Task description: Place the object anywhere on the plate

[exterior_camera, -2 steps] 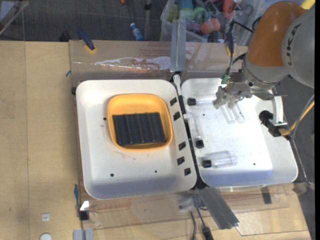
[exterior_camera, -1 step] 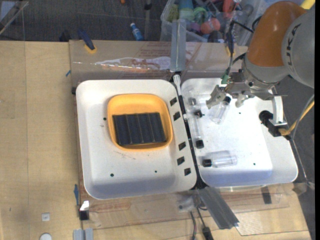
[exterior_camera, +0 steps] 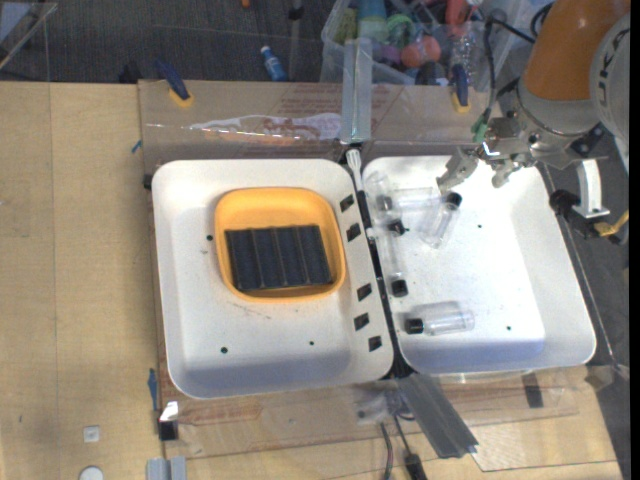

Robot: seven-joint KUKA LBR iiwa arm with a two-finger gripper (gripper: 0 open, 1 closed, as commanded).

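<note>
A yellow plate (exterior_camera: 228, 218) lies in the left bin (exterior_camera: 190, 328). A dark ribbed rectangular object (exterior_camera: 278, 256) rests flat in the middle of the plate. My gripper (exterior_camera: 474, 179) hangs over the far part of the right bin (exterior_camera: 520, 268), well to the right of the plate. Its fingers (exterior_camera: 455, 173) stand spread, open, with nothing between them. Just below the left fingertip lies a clear vial (exterior_camera: 436, 224) with a black cap (exterior_camera: 453, 200).
More clear vials lie in the right bin: one near the front (exterior_camera: 442, 320), another along the divider (exterior_camera: 403, 206). Small black caps (exterior_camera: 398, 287) sit beside the divider. A box of coloured items (exterior_camera: 420, 13) stands behind the bins.
</note>
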